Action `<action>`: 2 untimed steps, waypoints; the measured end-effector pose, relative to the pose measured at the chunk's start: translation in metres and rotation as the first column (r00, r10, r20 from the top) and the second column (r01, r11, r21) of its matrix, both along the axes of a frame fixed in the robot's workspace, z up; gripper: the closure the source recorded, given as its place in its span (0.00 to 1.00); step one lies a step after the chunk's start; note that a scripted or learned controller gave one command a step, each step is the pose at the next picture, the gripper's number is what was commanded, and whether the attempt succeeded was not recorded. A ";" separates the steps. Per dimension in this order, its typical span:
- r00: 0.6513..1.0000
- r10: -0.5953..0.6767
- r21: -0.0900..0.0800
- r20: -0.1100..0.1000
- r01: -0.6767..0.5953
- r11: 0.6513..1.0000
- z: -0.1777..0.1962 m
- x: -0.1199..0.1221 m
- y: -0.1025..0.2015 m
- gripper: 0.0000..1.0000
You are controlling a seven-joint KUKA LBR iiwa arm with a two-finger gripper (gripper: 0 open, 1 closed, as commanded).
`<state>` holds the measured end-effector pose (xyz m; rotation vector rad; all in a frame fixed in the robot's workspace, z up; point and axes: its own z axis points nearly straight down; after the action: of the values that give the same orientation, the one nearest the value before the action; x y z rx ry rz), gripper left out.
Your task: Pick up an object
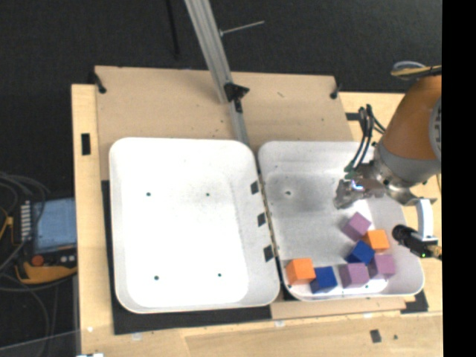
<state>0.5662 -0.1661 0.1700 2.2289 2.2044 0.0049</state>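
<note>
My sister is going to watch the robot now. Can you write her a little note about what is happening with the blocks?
Gripper: over the right bin, just above the blocks; it holds no block that I can see.
Blocks: all in the right bin's near corner. Purple block is nearest the gripper, then a small orange block and blue block. Along the front wall sit a bigger orange block, another blue block and two more purple blocks.
Done: nothing lifted yet.
Left: grab one block and raise it.
</note>
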 end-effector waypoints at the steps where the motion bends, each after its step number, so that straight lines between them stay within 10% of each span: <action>1: 1.000 0.015 0.000 0.001 -0.015 1.000 0.052 0.007 0.007 1.00; 2: 1.000 0.016 0.002 -0.003 -0.016 1.000 0.071 0.008 0.007 1.00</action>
<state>0.5739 -0.1596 0.2409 2.2137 2.2248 0.0033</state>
